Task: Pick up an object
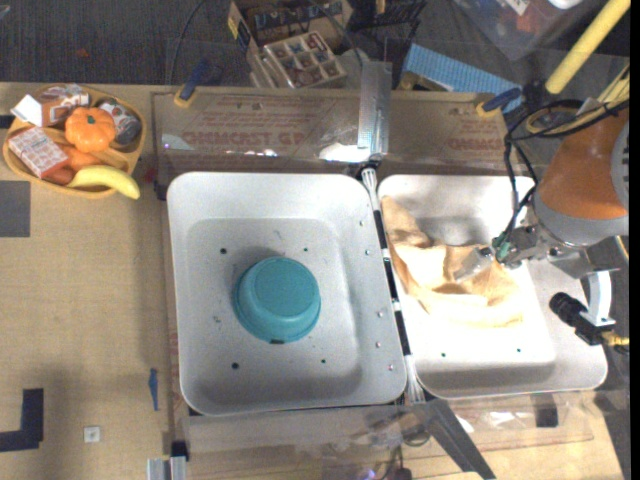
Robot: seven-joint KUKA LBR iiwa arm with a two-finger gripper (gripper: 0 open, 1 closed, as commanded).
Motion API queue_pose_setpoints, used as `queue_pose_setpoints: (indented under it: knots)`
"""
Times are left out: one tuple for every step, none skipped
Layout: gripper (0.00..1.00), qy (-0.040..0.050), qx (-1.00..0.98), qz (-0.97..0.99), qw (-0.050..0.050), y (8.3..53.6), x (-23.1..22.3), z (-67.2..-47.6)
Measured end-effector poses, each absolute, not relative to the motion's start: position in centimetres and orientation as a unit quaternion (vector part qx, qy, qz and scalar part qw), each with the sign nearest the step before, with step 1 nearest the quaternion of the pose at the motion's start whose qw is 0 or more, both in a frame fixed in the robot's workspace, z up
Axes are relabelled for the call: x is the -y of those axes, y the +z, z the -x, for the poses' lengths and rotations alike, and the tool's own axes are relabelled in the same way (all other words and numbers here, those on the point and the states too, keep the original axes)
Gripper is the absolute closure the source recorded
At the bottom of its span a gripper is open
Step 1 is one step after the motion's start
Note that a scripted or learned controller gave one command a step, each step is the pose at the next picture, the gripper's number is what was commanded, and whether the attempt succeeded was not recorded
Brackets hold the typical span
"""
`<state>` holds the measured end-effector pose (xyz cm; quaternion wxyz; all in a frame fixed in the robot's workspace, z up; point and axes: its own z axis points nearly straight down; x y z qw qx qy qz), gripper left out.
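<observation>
No readable labels that we can make out. We count two white bins: the left bin (200, 208) has one teal bowl (279, 299), the right bin (570, 363) one tan cloth (440, 268). The gripper (497, 251) sits at the cloth's right edge; can't tell its state.

Arm (590, 183) cut off at right edge; cloth (450, 273) partly hidden (under wrist).
</observation>
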<state>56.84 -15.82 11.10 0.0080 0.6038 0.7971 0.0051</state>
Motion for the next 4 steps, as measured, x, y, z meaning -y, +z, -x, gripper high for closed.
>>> queue_pose_setpoints:
  knots:
    - [0.00,0.0018,-0.809,-0.588,0.004,9.0,14.3,-56.9]
    - [1.00,0.0034,-0.808,-0.590,0.007,10.1,14.5,-57.1]
    - [0.00,0.0034,-0.808,-0.590,0.007,10.1,14.5,-57.1]
    - [0.00,0.0016,-0.633,-0.774,0.003,8.9,16.0,-58.5]
